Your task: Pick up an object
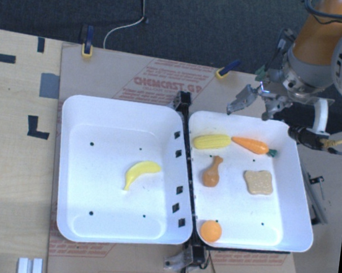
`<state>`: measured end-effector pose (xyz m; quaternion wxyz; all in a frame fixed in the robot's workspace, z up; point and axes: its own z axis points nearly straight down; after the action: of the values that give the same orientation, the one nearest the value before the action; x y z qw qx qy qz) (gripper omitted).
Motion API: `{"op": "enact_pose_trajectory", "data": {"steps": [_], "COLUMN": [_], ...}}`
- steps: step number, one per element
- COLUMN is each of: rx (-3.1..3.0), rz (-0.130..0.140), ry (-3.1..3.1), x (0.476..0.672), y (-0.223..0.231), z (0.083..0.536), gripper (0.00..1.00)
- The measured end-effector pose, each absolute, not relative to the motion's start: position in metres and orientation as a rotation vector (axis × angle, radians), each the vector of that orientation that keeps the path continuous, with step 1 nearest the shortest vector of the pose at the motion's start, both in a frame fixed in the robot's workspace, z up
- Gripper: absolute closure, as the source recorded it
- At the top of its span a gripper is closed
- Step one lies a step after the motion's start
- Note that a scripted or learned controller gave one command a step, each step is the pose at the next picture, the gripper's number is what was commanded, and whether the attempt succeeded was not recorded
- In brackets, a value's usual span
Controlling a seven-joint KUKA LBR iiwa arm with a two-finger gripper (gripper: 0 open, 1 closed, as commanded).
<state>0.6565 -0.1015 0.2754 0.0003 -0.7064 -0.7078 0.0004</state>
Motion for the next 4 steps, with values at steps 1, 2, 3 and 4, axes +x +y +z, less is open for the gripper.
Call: {"op": "enact_pose_trajectory", "data": {"steps": [1,2,3,4], "rx": [-2.228,-2.225,-2.206,-2.208], "rz": [-0.018,-0.011,0.001,-0.002], "ry": [-2.235,-2.228,-2.233,-2.234], "x": [0.622,0.504,0.521,0.526], "y": [-0.086,-0.083,0.018,0.122], "z": [0.441,0.542,0.528,0.535], "gripper": [0.0,0.0,0.0,0.0]}}
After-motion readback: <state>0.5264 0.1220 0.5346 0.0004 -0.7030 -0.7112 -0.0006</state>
